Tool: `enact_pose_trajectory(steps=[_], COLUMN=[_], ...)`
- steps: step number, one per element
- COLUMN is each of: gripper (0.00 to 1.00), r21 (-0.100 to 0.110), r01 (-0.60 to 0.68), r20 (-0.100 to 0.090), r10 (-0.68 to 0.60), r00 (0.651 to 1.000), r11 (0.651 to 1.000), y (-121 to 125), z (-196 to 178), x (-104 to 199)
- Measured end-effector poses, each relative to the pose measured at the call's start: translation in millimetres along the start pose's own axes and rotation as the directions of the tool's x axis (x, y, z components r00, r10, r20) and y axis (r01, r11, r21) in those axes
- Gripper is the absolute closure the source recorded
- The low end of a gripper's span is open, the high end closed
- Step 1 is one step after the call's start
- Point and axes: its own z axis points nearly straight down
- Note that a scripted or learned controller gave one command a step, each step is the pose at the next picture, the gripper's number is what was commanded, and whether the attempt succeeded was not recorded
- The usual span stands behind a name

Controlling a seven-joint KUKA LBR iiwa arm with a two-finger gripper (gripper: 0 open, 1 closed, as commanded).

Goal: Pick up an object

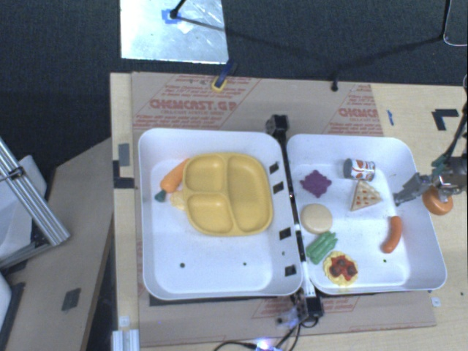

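The hand is seen at the right rim of the right bin, reaching in from the right; whether it is apart or together cannot be told. In that bin are found a small can, a purple piece, a pizza slice, a round bun, a sausage, a green vegetable and a small pizza; in the left bin a yellow divided plate is set, with a carrot touching its left edge.
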Motion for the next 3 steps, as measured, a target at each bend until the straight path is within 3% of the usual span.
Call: enact_pose_trajectory(steps=[1, 3], gripper=[0.0, 0.0], r21=[-0.008, -0.003], r01=[0.003, 0.001], r20=[0.002, 0.0], r10=[-0.003, -0.001], r00=[1.0, 1.0], r11=[1.0, 1.0], y=[1.8, 17.5], z=[-4.2, 102.6], x=[0.3, -2.7])
